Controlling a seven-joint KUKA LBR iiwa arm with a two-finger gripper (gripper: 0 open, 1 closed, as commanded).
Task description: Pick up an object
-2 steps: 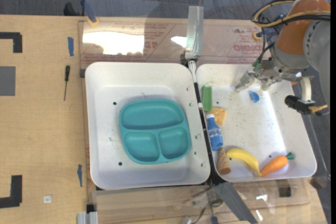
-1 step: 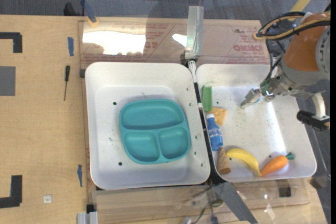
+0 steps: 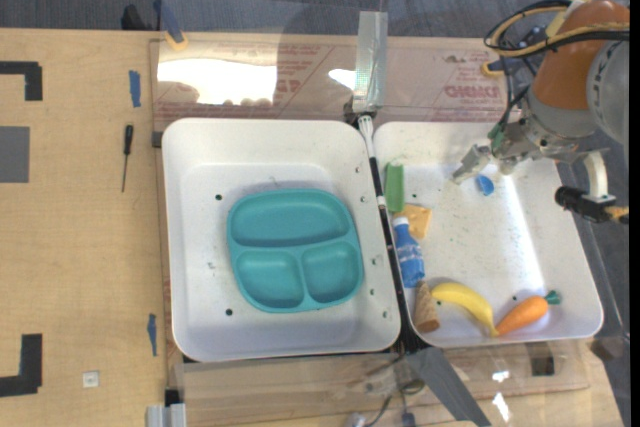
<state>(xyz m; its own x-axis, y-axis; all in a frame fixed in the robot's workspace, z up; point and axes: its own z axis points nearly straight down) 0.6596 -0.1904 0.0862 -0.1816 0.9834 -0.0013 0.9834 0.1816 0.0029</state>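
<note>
My arm (image 3: 585, 65): grey with the orange band, reaching in from the right over the far right part of the right bin (image 3: 560, 245).
My gripper (image 3: 482, 165): low over the right bin's far half, nearer its far edge than its near one, pointing toward the bin's left wall.
Grip state: I cannot tell how wide it stands; the view is too small and cluttered there.
Small blue object (image 3: 485, 184): just at my gripper's tip, possibly touching it; whether I have hold of it I cannot say.
Green stick-shaped item (image 3: 394, 187): along the right bin's left wall, toward the far end.
Blue tube-like item (image 3: 408, 253): along the same wall, just nearer than the green one.
Orange-yellow piece (image 3: 418, 220): beside the blue tube's far end.
Banana (image 3: 466, 301): near the right bin's near edge.
Carrot (image 3: 524, 313): just right of the banana, toward the near right corner.
Left bin (image 3: 190, 175): holds a teal divided plate (image 3: 295, 248) about its middle.
</note>
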